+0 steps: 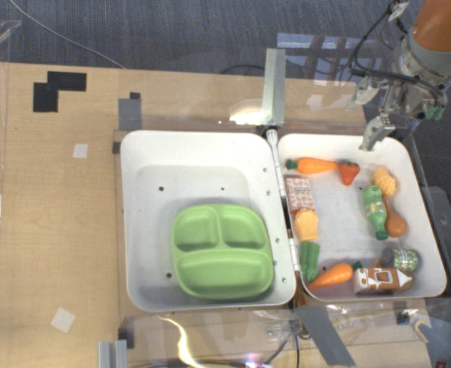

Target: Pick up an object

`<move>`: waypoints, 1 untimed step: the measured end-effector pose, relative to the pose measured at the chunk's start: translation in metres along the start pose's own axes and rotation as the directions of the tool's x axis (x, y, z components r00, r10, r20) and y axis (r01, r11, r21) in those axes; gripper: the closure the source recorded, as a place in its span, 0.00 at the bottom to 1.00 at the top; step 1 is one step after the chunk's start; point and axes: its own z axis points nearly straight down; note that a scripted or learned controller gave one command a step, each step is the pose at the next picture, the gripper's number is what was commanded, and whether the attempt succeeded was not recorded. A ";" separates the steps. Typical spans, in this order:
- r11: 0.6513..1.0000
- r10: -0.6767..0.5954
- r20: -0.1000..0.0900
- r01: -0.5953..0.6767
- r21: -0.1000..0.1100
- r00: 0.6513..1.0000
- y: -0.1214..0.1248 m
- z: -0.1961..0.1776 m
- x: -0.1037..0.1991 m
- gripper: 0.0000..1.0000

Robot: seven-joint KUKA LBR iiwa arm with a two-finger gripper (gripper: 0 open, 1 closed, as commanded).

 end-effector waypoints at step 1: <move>0.991 -0.133 -0.021 0.133 -0.006 0.991 -0.020 0.082 0.068 0.00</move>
